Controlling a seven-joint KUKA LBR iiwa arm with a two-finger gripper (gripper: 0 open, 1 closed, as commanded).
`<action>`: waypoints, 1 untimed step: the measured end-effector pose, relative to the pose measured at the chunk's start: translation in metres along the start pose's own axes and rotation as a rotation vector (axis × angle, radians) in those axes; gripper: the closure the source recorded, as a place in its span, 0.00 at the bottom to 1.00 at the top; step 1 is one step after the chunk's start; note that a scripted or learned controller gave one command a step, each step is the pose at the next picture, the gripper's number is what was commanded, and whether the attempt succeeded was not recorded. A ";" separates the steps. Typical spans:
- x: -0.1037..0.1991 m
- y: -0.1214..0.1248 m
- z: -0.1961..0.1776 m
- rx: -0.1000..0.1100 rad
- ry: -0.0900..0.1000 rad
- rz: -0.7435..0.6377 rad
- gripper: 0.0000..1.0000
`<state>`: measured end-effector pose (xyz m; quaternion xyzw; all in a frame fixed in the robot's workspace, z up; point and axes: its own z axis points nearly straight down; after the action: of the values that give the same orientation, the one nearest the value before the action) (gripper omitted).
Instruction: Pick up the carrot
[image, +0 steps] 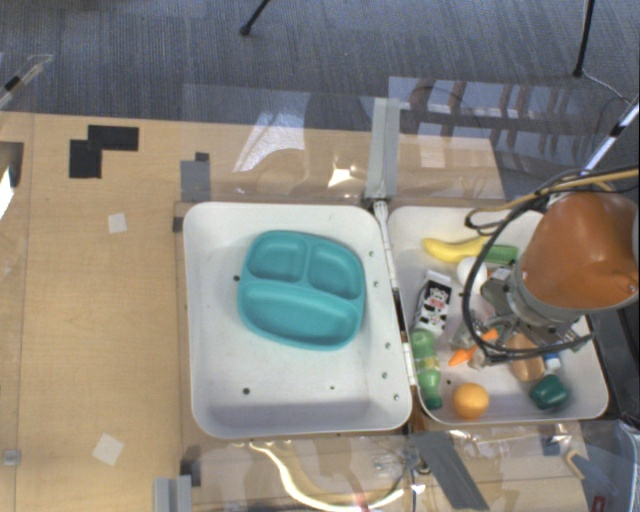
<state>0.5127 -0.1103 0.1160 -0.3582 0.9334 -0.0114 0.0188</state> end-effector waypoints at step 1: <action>-0.005 0.023 0.025 -0.018 0.015 -0.243 1.00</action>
<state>0.5023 -0.0898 0.0908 -0.4687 0.8833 -0.0079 0.0071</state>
